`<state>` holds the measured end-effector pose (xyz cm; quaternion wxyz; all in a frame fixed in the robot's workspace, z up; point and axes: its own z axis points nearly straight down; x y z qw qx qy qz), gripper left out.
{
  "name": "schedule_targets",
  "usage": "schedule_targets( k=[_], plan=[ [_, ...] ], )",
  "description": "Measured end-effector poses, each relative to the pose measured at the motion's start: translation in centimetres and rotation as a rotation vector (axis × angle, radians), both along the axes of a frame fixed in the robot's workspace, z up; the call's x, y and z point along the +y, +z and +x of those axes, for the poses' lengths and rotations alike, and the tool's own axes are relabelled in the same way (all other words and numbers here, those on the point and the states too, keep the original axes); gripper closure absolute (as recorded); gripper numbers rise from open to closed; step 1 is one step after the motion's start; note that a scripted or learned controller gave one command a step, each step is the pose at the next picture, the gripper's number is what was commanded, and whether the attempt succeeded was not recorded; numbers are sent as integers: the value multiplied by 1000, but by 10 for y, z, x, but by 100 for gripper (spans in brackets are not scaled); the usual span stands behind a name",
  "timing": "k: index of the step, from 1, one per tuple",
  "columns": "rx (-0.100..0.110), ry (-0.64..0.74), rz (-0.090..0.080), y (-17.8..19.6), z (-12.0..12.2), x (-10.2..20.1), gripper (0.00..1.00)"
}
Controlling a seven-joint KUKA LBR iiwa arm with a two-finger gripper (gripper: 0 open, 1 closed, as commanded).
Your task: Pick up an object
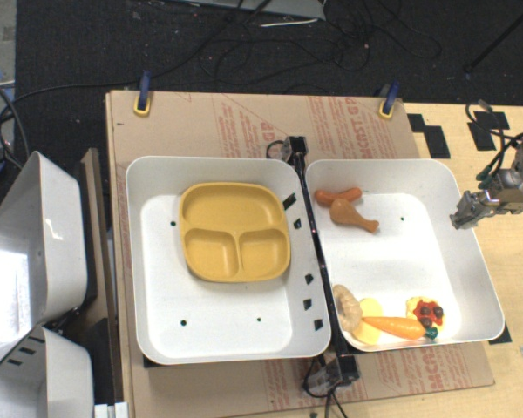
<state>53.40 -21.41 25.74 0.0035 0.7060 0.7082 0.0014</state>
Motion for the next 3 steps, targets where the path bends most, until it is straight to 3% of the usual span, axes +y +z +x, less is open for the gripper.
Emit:
schedule_targets(
  k=[1,3],
  plan=[
    [4,0,2,8,1,0,100],
    [7,6,5,16,-5,115,100]
  ],
)
